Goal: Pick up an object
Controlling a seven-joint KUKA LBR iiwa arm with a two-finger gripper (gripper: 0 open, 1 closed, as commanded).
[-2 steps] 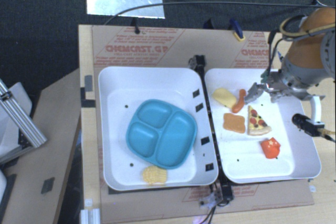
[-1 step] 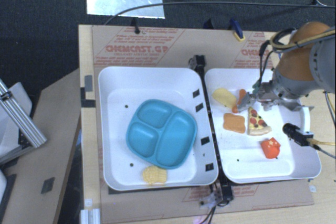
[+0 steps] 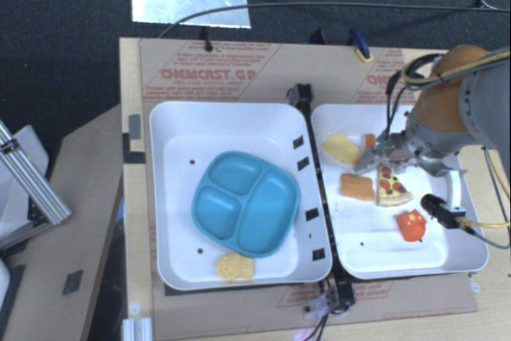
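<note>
The right bin (image 3: 459, 259) holds several toy foods. A pale yellow piece (image 3: 341, 148) lies at its upper left, with a small orange-red stick (image 3: 370, 141) just right of it. Below them lie an orange slab (image 3: 358, 186) and a pizza slice (image 3: 392, 188). A red piece with a green top (image 3: 410, 225) lies lower right. My gripper (image 3: 382, 156) hangs low over this bin, between the orange-red stick and the tip of the pizza slice. The grey wrist hides what is under it.
The left bin (image 3: 172, 172) holds a blue divided plate (image 3: 244, 204) and a yellow bumpy piece (image 3: 235, 267) near its front wall. A black ridge (image 3: 313, 172) separates the bins. A black cable plug (image 3: 437, 209) juts from the arm over the right bin.
</note>
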